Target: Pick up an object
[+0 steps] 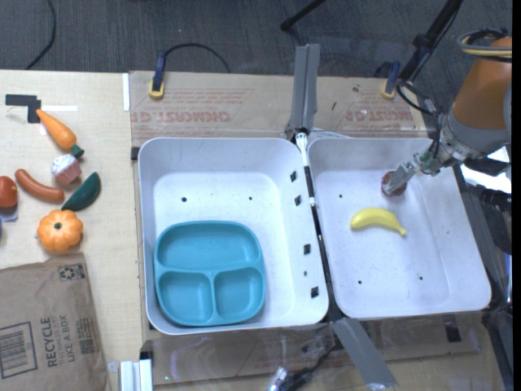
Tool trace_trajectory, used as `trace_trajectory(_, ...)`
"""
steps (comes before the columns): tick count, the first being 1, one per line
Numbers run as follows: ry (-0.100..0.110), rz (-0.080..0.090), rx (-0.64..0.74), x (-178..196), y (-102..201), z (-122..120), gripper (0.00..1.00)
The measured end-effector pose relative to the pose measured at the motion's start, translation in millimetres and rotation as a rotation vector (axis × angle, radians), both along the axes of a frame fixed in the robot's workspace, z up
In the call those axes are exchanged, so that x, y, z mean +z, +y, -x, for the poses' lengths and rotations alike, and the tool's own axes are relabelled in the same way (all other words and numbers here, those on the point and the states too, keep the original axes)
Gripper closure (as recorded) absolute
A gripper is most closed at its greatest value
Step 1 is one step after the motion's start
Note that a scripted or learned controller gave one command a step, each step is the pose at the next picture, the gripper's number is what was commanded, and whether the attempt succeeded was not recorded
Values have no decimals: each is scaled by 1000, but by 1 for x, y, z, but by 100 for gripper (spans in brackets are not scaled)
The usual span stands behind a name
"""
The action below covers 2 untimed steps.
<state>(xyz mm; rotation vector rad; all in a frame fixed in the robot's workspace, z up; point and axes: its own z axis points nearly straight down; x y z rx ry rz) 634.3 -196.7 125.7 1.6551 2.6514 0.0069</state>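
From where I'm standing above the bench, the arm (476, 108) comes in from the right and angles its gripper (396, 183) down into the right bin (456, 292). The tip sits low over the bin floor, near the back half. Honestly can't tell if it's spread or pinched from here, it's just a small dark blob at this angle, and I don't see anything caught in it.

The obvious target is the banana (377, 220). It's lying flat just in front of the gripper and a touch toward the divider, near but apart, not touching. Makes sense that the tip is hanging low there: my guess is it's lining up for a grab. It'd need to shift forward a bit to be over the fruit, and since the banana is curved and lying on its side, a pinch across the narrow middle looks like the safest bet.

Well off on the far side of the divider from the gripper, the left bin (163, 169) has a blue tray (210, 274) sitting in its front corner. Further out past that bin, a carrot (59, 129) and pumpkin (59, 230) lie on the table, well out of play.
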Motion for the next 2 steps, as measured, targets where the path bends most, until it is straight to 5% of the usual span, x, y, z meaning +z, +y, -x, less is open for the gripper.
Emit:
trace_trajectory(1, 15, -8, -131, -34, -23, 7, 0)
trace_trajectory(2, 10, -5, -129, -23, -23, 6, 100)
